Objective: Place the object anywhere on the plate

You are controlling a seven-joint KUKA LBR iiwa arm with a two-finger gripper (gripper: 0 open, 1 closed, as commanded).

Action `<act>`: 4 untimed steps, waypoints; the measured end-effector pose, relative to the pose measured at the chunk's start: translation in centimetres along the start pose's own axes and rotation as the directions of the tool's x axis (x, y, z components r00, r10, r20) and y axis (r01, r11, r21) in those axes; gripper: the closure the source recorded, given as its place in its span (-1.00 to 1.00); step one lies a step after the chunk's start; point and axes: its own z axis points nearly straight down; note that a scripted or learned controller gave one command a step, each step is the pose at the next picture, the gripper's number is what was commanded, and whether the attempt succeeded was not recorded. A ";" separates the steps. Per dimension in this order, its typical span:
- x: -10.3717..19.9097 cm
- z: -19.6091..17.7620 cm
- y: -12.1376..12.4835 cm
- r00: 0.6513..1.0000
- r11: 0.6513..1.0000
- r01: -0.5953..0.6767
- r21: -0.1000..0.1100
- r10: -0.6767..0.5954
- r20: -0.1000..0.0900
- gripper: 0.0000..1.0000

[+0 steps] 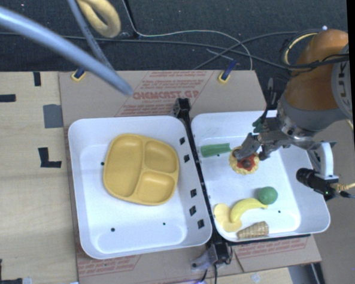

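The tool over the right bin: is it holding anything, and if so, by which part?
It cannot be told. The tool is right at the small yellow and red toy, whose top it hides.

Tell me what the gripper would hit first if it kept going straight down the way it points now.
Most likely the small yellow and red toy food piece, which lies right below the gripper in the right bin. The height between them is unclear from this slanted view.

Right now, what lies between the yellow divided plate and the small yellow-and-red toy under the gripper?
In the camera view: the plate, then the black divider where the two bins meet, then a green cylinder just left of the toy.
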 end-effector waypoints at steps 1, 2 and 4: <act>6.2 0.0 0.4 1.000 1.000 0.002 -0.001 -0.002 0.000 1.00; 11.8 1.8 1.0 1.000 1.000 0.001 0.002 -0.001 0.000 1.00; 23.1 3.2 1.2 1.000 1.000 0.001 0.003 -0.001 0.002 1.00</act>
